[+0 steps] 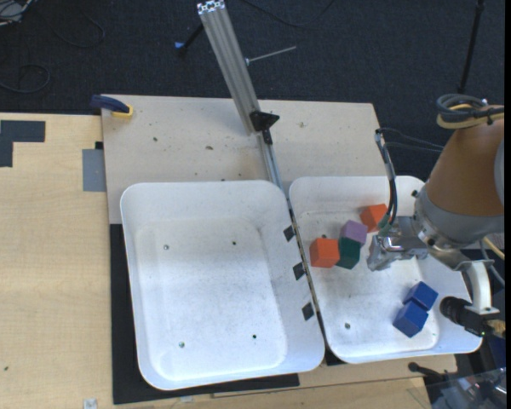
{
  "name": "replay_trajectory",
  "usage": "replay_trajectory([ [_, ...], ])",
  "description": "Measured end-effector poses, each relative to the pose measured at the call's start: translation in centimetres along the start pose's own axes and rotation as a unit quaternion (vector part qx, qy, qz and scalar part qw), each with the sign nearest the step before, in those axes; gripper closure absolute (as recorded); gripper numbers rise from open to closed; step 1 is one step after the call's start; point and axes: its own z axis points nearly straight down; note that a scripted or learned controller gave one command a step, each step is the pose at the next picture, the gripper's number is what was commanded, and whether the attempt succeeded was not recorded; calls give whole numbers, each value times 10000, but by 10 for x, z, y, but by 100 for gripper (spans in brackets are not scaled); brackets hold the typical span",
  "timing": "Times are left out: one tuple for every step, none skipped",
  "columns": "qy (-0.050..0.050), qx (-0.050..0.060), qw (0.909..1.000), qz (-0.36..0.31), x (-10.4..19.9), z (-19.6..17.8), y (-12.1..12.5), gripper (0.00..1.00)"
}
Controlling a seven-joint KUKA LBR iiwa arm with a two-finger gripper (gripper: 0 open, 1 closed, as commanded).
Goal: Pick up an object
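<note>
In the right bin (358, 335) lie several small blocks. An orange-red cube (324, 252) sits beside a dark green cube (349, 252), with a purple cube (354, 232) just behind them and an orange block (374, 217) farther back. Two blue cubes (416, 308) rest near the bin's front right corner. My gripper (381, 255) hangs low over the bin, just right of the green and purple cubes, under the grey arm with its orange band. Nothing shows between its metal fingertips.
The left bin (204, 279) stands beside the right one, with a divider edge carrying black clips (298, 271) between them. A slanted aluminium rail (234, 66) rises behind the bins. Black cables run along the arm at the right.
</note>
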Motion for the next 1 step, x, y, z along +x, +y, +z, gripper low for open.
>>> replay_trajectory([
  [-2, -1, 10000, -12, 56, -9, 19, 100],
])
